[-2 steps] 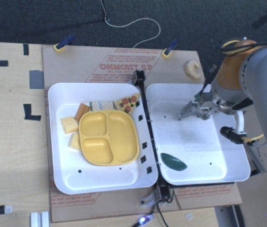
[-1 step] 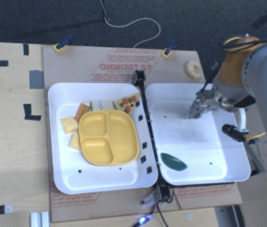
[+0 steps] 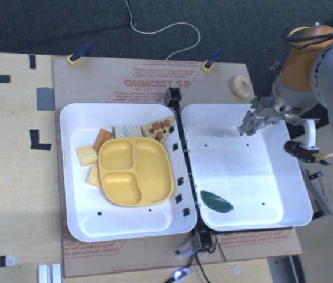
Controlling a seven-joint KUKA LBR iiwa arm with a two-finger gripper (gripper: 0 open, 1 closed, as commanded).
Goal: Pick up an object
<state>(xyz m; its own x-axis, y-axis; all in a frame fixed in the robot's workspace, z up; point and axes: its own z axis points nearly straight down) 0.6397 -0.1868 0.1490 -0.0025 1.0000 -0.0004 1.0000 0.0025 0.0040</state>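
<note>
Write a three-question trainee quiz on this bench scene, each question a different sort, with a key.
1. True or false: the yellow divided plate lies in the right bin.
2. Which bin holds the dark green object? A) left B) right
3. Fill in: the gripper hovers over the ___ bin's far edge.

Key: 1. False, it lies in the left bin. 2. B. 3. right.

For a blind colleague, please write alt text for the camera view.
The robot's hand hovers over the right white bin, which holds a dark green object near its front. The left white bin holds a yellow divided plate among small food-like items.
</note>
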